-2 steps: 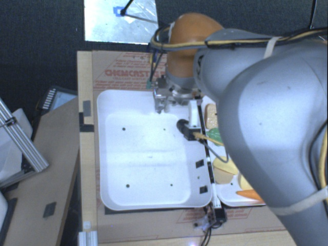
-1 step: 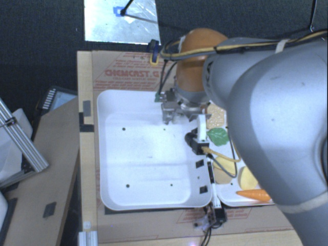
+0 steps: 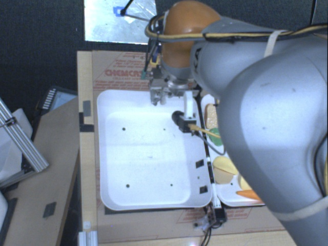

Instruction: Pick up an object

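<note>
Grey arm [image 3: 266, 106] across the right side of the view, orange band [image 3: 187, 27] above the wrist, covering most of the right bin [image 3: 228, 199]. Left bin [image 3: 148, 158] bare white, gripper [image 3: 159, 97] low over its far edge — nothing seen between its tips, spacing too small to judge. Objects in the right bin — yellow piece [image 3: 224, 169], orange piece [image 3: 248, 193], green bit [image 3: 215, 135].

Red printed lettering ran along the cardboard sheet [image 3: 120, 68] lying under the white bins, above the far rim of the left bin [image 3: 148, 152]; its largest word began "CHEMCR", the rest being hidden behind the arm. A smaller red line above it was too blurred to read. More faint red print showed on the cardboard's near edge below the bins, also illegible.
</note>
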Available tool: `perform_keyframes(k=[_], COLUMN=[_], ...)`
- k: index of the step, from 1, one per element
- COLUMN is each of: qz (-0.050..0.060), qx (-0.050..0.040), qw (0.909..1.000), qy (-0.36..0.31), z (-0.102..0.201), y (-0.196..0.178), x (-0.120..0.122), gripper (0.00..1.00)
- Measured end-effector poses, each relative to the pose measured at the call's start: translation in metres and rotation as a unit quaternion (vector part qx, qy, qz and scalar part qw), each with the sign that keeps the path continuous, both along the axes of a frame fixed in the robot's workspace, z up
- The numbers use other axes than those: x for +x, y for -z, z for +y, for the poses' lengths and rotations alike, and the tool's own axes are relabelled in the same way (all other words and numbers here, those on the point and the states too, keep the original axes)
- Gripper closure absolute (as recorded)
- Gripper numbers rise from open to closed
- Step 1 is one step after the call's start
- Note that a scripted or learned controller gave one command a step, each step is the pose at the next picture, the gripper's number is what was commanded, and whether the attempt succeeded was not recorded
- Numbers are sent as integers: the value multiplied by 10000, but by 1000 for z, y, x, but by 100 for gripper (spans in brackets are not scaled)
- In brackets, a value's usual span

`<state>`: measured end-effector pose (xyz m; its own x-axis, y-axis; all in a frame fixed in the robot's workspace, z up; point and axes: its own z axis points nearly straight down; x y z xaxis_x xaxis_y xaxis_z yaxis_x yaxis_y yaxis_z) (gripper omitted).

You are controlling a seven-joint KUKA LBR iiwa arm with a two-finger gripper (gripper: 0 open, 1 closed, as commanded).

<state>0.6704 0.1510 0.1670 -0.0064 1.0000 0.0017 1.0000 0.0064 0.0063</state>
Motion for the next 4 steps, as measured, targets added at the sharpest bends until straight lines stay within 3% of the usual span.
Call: perform_keyframes(k=[1,2,3,4], qz=[-2,-54,103,-41], qx=[13,14,-20,15], qw=[10000,10000,9999,10000], qy=[-17,24,-7,35], z=[73,39,85,42], y=[-49,-262,-63,-265], x=[-2,-12,-62,-89], gripper=[100,100,100,100])
